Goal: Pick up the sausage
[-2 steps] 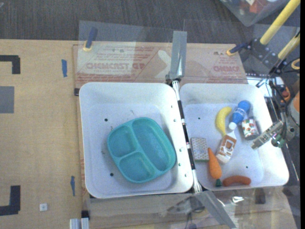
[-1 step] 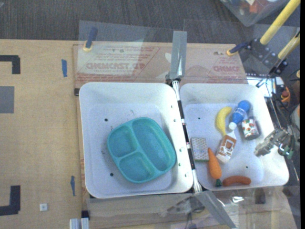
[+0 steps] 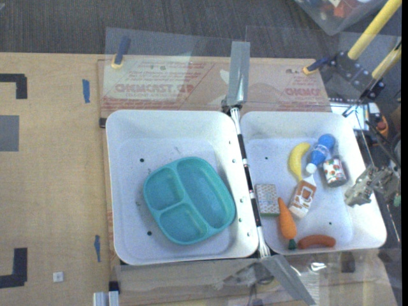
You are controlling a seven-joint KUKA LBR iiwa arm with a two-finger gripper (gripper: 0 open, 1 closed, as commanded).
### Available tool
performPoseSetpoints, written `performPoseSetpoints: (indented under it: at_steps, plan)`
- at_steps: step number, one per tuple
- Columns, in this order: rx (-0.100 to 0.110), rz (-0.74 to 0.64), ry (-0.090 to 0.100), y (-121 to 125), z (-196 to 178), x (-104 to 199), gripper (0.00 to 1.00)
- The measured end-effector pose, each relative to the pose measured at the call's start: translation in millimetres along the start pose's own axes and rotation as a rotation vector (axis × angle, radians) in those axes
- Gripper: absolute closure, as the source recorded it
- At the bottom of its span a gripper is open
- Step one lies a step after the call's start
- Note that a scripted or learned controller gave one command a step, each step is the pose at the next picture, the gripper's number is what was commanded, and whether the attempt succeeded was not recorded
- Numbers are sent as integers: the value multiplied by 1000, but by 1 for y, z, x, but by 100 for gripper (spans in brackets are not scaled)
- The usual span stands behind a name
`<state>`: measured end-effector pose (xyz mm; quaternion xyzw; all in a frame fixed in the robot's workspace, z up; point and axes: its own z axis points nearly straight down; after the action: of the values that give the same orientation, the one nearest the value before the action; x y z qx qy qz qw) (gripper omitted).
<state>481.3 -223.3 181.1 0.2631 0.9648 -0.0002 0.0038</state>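
**White bins, sausage waiting at the near edge**

White plastic makes up both bins on my counter (image 3: 51, 190). The left bin (image 3: 127, 132) carries a teal divided plate (image 3: 189, 199). The right bin (image 3: 268, 129) carries the clutter: a banana (image 3: 297, 159), a blue-capped bottle (image 3: 320, 150), a small carton (image 3: 303, 197), a carrot (image 3: 286, 218), and the sausage (image 3: 317, 241), lying flat along the near wall, just beside the carrot's tip.

My tool (image 3: 364, 189) hangs at that bin's right rim, above and well apart from the sausage; whether its jaws stand apart or together I cannot tell. I judge this the approach step, nothing grasped. Next I must move toward the near wall, line up across the sausage, and come down clear of the carrot.
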Motion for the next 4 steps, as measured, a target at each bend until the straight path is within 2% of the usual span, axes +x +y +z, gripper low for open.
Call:
performPoseSetpoints:
  at_steps: [1,2,3,4]
  plan:
    - [-1,-259,5,0,12,1,100]
    - [-1,-474,-1,1,-8,0,100]
    - [-1,-648,-1,0,-69,-1,100]
    - [-2,-642,-10,0,-80,-3,100]
